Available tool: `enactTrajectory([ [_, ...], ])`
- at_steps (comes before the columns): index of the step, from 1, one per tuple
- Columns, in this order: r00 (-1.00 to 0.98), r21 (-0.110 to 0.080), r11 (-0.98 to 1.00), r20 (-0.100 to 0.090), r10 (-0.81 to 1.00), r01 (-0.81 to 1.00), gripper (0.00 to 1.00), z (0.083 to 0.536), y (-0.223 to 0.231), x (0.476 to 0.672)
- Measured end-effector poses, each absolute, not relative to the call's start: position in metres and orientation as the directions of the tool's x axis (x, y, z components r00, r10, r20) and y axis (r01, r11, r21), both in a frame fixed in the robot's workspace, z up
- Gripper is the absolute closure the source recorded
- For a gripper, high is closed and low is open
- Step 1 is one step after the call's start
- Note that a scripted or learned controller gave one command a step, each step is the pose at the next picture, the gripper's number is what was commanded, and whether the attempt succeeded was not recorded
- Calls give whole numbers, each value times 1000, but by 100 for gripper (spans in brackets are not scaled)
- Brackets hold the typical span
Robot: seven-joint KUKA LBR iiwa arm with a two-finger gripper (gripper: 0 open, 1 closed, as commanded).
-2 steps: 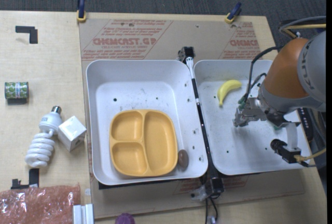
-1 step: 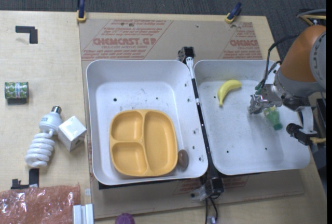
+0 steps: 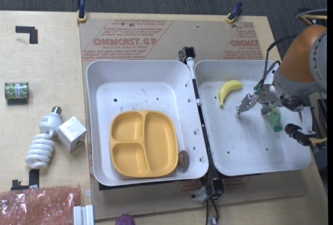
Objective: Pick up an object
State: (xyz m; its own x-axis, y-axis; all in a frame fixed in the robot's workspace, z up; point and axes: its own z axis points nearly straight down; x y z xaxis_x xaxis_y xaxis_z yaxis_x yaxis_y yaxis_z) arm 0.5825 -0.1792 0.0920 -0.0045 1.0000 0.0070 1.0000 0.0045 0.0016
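Camera view: we see the gripper (image 3: pixel 245 104) low in the right bin (image 3: pixel 250 159), fingers slightly apart, holding nothing. Banana (image 3: pixel 228 90) lies just beside it, apart.

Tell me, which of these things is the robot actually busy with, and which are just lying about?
Part of the job:
- gripper, low in the right bin
- banana, just beside it
- green object under the arm

Just lying about:
- yellow divided plate and small brown lump in the left bin
- spiral light bulb, white cube, green can out on the bench
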Motion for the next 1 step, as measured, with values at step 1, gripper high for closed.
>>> enactTrajectory([
  [1,1,-1,-1,0,1000,1000,0,92,-96,516],
])
